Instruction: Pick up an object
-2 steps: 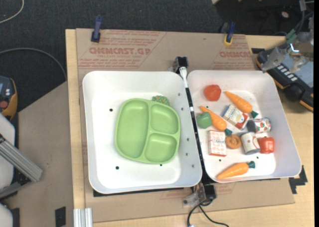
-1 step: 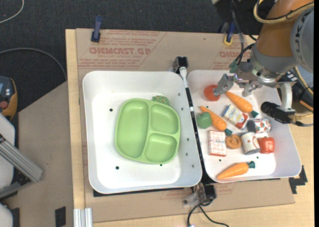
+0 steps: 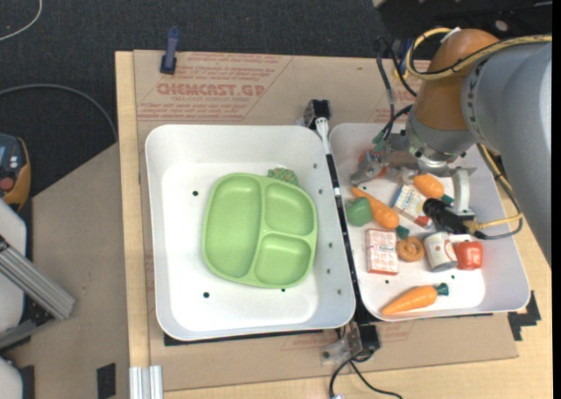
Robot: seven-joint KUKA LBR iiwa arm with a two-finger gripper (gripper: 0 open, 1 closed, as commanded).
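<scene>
Camera view showed "CHEMCAST" printed on the surface (image 3: 210, 89) at upper centre. The end effector (image 3: 419, 180) hung over the right bin (image 3: 504, 288). Whether it was clenched could not be told.

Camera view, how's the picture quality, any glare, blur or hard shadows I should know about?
Camera view: lighting is even and soft, with faint shadows; the white bins are bright, nearly washed out, but the green plate stays clear; the small items under the arm are soft and hard to identify, though the carrot reads well; the dark floor is murky.
</scene>
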